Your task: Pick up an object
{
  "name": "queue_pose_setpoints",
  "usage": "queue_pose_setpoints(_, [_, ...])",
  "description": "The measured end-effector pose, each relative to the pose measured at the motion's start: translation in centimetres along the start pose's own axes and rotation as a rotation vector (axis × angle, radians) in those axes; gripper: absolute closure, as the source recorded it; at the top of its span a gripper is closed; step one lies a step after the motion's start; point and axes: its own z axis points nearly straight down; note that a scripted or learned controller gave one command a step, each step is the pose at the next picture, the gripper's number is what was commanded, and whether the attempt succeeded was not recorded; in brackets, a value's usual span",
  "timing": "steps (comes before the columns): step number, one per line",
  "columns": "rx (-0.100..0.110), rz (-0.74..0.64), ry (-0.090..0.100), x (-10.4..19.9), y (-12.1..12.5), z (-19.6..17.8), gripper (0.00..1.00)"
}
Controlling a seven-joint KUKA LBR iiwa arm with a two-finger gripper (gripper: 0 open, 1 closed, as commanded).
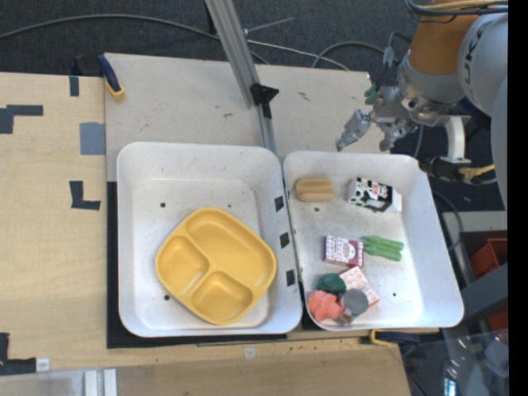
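Hand (369, 130), fingers spread wide and holding nothing, is hovering above the right bin's (429, 221) twelve o'clock rim, while the tan bread-like block (313, 189) is lying at eleven o'clock inside, probably light, firm, best pinched across its short sides.

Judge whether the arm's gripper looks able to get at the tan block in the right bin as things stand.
Probably yes. The tan block lies alone near the right bin's back wall, nothing on it, and the gripper hangs just beyond that rim.
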Motion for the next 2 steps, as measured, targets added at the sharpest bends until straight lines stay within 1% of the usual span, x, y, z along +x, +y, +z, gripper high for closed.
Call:
queue_pose_setpoints(1, [0.000, 0.000, 0.000, 0.0, 0.0, 0.0, 0.00])
queue_pose_setpoints(2, [0.007, 0.001, 0.000, 0.0, -0.2, 6.5, 0.00])
